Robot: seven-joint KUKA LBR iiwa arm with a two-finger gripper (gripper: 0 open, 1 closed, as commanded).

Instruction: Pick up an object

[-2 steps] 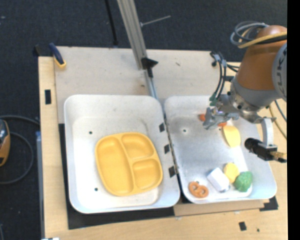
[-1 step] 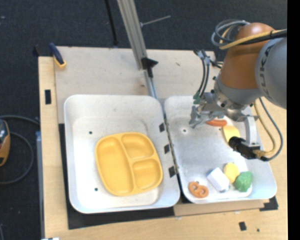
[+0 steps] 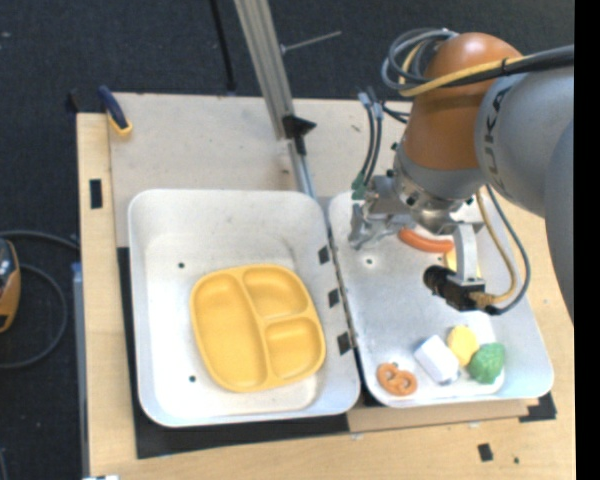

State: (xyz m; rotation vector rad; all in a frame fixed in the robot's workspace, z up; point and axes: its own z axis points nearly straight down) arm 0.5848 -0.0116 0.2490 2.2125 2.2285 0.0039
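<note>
An orange piece (image 3: 423, 239) lay in the far half of the right bin (image 3: 395, 298), partly hidden under the wrist, so its shape could not be made out. The gripper (image 3: 363, 232) hung just beside it, over the bin's far left corner close to the wall shared with the other bin; whether it was apart or together could not be told, and nothing was seen held in it. The remaining objects sat bunched at the near edge of the same bin: an orange pretzel (image 3: 397, 378), then a white block (image 3: 438, 359) just beside it, a yellow lump (image 3: 462, 342) touching the block, and a green lump (image 3: 487, 362) at the near right corner. The middle of that bin's floor was bare. The left bin (image 3: 160, 228) held a yellow divided plate (image 3: 257, 325), lying flat toward its near right side. Beyond the bins a slanted aluminium post (image 3: 265, 58) rose from the bench (image 3: 200, 138), and a blue-and-yellow tool (image 3: 115, 111) lay at the bench's far left corner.
</note>
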